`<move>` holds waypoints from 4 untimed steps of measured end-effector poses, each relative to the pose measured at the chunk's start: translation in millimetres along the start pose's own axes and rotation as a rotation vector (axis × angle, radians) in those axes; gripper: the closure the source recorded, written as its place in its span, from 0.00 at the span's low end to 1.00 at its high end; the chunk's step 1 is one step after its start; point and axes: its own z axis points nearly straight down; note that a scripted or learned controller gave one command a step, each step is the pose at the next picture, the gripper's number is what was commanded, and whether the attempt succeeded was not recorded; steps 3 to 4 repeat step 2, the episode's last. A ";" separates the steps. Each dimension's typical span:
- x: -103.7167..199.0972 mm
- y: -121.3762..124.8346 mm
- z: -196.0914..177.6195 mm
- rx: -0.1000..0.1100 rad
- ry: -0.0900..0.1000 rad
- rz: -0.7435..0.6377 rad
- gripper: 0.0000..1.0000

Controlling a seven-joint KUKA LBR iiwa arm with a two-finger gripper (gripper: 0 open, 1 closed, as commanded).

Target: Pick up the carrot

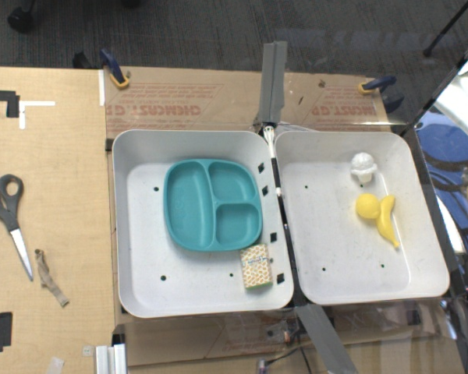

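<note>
Showing a teal divided plate [213,206] and small patterned box [257,268] sitting in the left bin [140,240], yellow toy [378,211] and white lump [362,166] lying in the right bin [327,240].

Smooth white plastic bins [140,287], matt teal plastic plate [195,209], brown cardboard sheet [187,107], metal-bladed scissors [12,216]

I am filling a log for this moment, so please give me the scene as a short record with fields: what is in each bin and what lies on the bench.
left bin: teal divided plate; small patterned box just below the plate's lower right corner
right bin: yellow item; small white item above it, apart
carrot: cannot tell which item it is
bench, left of bins: scissors
bench, behind bins: cardboard sheet
</note>
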 end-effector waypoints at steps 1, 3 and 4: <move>-18.6 27.4 188.2 -0.009 0.001 -0.302 1.00; -131.6 -93.0 113.3 -0.002 -0.001 -0.111 1.00; -131.6 -93.0 113.3 -0.002 -0.001 -0.111 1.00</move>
